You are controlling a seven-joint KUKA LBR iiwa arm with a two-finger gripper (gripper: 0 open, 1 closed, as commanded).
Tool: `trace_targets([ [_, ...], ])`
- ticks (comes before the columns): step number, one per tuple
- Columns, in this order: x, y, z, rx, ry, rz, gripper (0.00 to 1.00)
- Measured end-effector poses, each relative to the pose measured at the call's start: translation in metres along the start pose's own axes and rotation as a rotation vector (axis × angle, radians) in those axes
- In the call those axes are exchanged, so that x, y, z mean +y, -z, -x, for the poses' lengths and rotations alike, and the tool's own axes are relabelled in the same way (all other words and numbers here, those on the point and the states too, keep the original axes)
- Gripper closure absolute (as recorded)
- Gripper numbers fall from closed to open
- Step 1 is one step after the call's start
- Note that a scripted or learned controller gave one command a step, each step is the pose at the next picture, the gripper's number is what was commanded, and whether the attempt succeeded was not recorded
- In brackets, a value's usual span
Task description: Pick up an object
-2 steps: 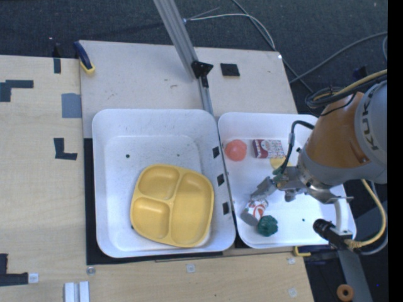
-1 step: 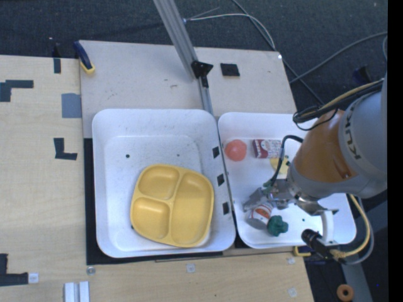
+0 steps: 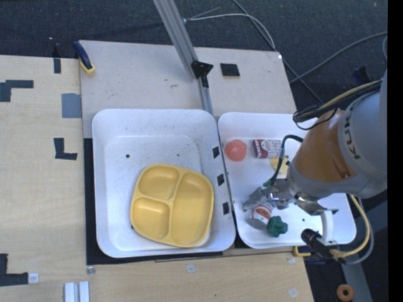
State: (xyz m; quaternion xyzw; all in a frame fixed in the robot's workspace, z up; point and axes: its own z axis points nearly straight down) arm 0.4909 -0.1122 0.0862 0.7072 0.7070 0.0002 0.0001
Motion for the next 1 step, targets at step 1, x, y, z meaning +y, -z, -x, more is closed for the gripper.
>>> trace_targets([
  [1,0.0010,0.0112,-0.0003,0.000,0.001,0.002,1.00],
])
